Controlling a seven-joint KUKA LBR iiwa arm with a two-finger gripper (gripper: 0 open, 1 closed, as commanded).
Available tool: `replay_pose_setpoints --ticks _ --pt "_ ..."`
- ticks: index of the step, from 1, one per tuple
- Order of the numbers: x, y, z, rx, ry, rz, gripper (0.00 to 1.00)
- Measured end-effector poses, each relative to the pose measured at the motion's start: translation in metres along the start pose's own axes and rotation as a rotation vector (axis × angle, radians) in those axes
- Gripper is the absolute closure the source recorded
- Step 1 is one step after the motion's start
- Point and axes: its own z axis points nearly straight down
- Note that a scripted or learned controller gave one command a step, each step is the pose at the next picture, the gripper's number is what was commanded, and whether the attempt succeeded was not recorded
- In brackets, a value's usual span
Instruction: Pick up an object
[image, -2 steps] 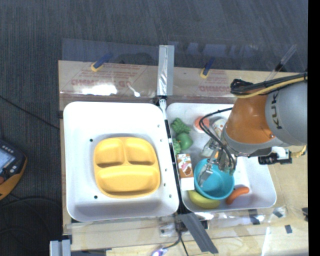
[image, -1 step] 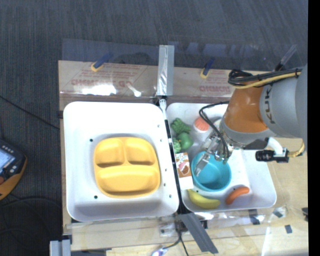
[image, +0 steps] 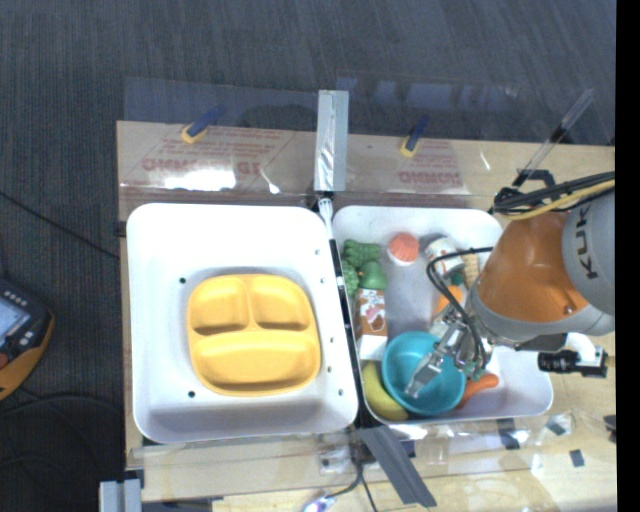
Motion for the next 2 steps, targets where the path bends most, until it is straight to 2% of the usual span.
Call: replay_pose_setpoints --ticks 1,2 --pt "-0.069 0.078 0.004 -0.001 0.011 -0.081 0.00" --pt "-0.100 0.081 0.007 0.013 0.047 -0.172 0.00"
